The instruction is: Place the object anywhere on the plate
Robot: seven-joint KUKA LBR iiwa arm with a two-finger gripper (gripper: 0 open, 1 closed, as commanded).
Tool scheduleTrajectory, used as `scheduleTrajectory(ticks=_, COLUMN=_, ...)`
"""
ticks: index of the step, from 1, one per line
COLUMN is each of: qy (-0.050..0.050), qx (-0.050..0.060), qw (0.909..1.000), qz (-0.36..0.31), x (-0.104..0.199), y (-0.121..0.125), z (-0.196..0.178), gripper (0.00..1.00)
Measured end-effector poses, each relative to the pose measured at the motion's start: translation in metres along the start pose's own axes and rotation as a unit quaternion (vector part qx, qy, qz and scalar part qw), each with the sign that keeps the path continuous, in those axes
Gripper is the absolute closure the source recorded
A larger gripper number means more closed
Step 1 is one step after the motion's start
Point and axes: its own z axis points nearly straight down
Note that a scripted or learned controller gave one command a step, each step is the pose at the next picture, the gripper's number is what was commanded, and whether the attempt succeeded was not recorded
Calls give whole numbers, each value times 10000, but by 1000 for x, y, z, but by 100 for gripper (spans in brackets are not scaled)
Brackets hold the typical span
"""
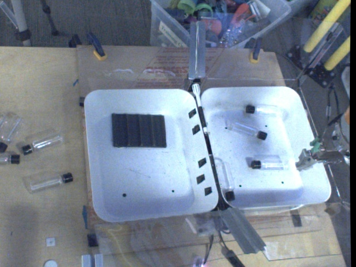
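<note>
Three clear vials with black caps (pixel 255 130) are seen lying in the right bin (pixel 289 191). A black plate (pixel 139 130) is lying flat in the left bin (pixel 105 199).

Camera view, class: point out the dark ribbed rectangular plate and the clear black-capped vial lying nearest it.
Dark ribbed rectangular plate (pixel 139 130), camera view, centre of top face.
Clear black-capped vial (pixel 223 177), camera view, glass body.
</note>
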Motion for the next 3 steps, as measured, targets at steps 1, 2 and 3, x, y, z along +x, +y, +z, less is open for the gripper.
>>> scheduleTrajectory(ticks=1, qy=-9, qx=-2, qw=9559, qz=2938, x=-14, y=40, z=-76, gripper=100)
scheduleTrajectory(ticks=2, qy=-11, qx=-1, qw=8408, qz=5414, x=28, y=17, z=-148, gripper=100)
scheduleTrajectory(ticks=3, qy=-9, qx=20, qw=7631, qz=6463, x=148, y=21, z=-120, gripper=100)
